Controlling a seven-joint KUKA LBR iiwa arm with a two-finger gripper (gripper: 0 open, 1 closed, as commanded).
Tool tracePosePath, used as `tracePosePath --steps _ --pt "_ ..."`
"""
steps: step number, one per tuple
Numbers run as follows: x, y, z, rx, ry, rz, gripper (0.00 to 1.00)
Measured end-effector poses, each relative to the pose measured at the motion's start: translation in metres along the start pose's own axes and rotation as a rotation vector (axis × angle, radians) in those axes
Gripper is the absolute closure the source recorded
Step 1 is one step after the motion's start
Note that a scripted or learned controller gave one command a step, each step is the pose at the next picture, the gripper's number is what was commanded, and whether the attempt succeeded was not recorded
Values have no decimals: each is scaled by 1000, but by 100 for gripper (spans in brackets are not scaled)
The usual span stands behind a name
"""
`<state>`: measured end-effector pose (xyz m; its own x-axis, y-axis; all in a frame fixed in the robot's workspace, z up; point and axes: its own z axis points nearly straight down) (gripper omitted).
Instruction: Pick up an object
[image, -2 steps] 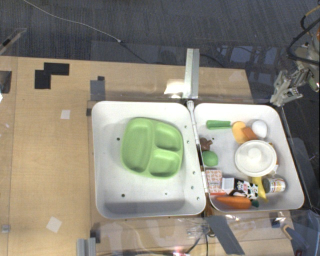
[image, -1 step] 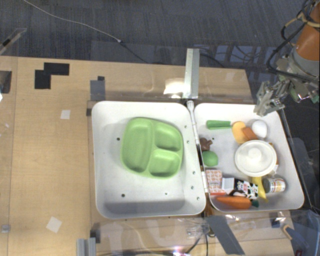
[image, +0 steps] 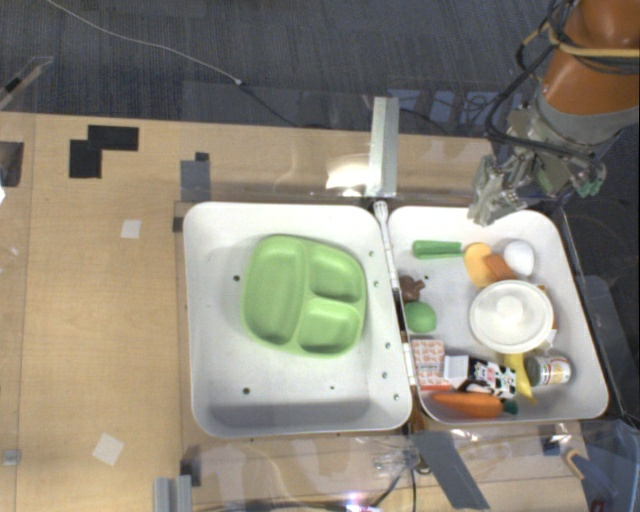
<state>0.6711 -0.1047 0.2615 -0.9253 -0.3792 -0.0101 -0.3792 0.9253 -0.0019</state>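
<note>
The right bin (image: 570, 262) holds several small items: a green stick (image: 437, 248), an orange ball (image: 484, 264), a white egg (image: 518, 257), a white bowl (image: 511, 312), a green ball (image: 420, 317), a small brown piece (image: 411, 290), a red-and-white carton (image: 427, 361), a carrot (image: 466, 405), a yellow banana (image: 518, 377), a cow-patterned toy (image: 488, 375) and a small can (image: 553, 372). My gripper (image: 493, 203) hangs over the bin's far rim, above and behind the orange ball. Nothing shows between its fingers.
The left bin (image: 215, 300) holds a green divided plate (image: 304, 293). A metal divider post (image: 383, 150) stands behind the seam between the bins. The wooden bench (image: 90, 320) stretches out to the left with black markers on it.
</note>
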Motion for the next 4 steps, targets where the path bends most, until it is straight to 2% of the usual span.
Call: tracePosePath --steps 1,2,3,4 --pt "-35 90 48 -4 3 -13 100" --pt "-37 85 32 2 -11 -8 100" --pt "19 147 -13 0 -4 15 100" --pt "23 94 1 2 1 -233 100"
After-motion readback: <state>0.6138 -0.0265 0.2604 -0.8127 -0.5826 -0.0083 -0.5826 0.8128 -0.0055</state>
